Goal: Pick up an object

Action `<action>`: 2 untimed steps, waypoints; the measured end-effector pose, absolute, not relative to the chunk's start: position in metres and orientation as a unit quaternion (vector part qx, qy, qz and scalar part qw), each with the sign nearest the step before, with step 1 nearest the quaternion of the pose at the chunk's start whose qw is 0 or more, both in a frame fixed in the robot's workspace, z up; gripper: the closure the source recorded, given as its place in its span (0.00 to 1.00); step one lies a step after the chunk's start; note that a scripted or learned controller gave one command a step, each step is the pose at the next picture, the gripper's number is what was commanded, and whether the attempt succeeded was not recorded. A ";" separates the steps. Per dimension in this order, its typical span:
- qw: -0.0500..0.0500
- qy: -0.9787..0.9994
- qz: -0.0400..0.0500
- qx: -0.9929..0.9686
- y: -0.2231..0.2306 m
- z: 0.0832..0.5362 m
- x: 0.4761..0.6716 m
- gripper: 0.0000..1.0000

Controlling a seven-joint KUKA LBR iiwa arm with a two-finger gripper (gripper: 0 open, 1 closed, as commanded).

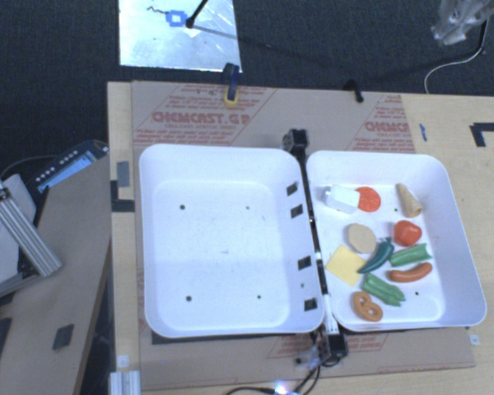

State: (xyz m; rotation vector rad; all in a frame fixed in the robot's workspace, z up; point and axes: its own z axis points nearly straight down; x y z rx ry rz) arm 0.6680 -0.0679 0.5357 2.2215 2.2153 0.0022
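We see the claw (465,11) hanging at the top right corner of the camera view, well above and beyond the far edge of the surface (74,245), pale and blurred against the dark floor; we cannot tell how it is set. The things to pick all lie in the right bin (465,245), which sits down and slightly to the left of the claw, so the coming move is, in our judgement, a reach toward the near side of the view and down into that bin. No object is chosen yet. The toy food crowds together: a red tomato slice (368,198) touching a white block (341,197) at the far side, a tan cone (408,199) beside them, a red tomato (407,232), a round biscuit (361,238), a yellow cheese slice (346,264), a pretzel (366,306) nearest the front wall. A sausage (410,272) lies with its long axis running roughly left to right, between green pods we take to be peppers, though at this size we are not sure of them. The left bin (148,220) lies just beside, across the hinge.
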 end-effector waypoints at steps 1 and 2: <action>0.002 0.706 0.001 0.708 -0.119 0.536 0.661 1.00; 0.001 0.707 0.001 0.707 -0.114 0.536 0.635 1.00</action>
